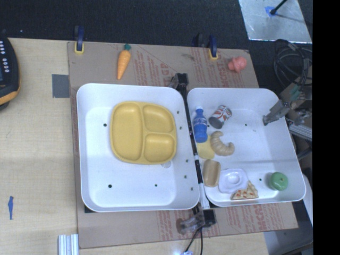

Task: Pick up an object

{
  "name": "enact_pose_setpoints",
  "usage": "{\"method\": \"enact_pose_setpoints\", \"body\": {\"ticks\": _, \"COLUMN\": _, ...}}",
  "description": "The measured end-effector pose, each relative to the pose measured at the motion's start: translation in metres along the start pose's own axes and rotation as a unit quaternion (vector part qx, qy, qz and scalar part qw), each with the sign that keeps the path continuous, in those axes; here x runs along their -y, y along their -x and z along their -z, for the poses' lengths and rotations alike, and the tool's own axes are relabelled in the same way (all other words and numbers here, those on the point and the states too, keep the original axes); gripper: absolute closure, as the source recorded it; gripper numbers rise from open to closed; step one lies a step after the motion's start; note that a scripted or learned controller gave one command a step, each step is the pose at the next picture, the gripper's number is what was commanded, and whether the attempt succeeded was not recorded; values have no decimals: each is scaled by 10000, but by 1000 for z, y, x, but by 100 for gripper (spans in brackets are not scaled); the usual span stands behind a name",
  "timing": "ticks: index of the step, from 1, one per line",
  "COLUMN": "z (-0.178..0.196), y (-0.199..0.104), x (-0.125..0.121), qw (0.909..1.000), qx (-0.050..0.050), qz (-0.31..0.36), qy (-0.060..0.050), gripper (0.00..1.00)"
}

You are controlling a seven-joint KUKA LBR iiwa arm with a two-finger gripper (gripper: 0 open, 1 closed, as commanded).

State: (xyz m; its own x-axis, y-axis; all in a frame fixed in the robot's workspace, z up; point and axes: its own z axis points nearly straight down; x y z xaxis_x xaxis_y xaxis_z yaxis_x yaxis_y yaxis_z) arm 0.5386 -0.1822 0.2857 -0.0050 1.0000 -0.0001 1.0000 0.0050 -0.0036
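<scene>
Croissant (222, 144) in right bin, fingers (272, 116) well apart

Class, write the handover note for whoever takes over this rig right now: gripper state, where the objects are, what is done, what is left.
Gripper: at the right edge of the right bin, low over its rim, nothing seen between its fingers; whether open or shut cannot be told.
Right bin holds: blue bottle, small can, croissant, fried egg, pizza slice, green round object, tan bread-like piece.
Left bin holds the yellow divided plate.
Outside the bins: carrot, pink object.
Done: nothing picked yet.
Left: grasp and lift one object.
</scene>
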Motion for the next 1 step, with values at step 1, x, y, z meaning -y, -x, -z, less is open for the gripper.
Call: {"method": "enact_pose_setpoints", "body": {"ticks": 1, "z": -80, "y": -49, "x": 7, "qw": 10000, "qx": -10, "qz": 20, "qy": -24, "gripper": 0}}
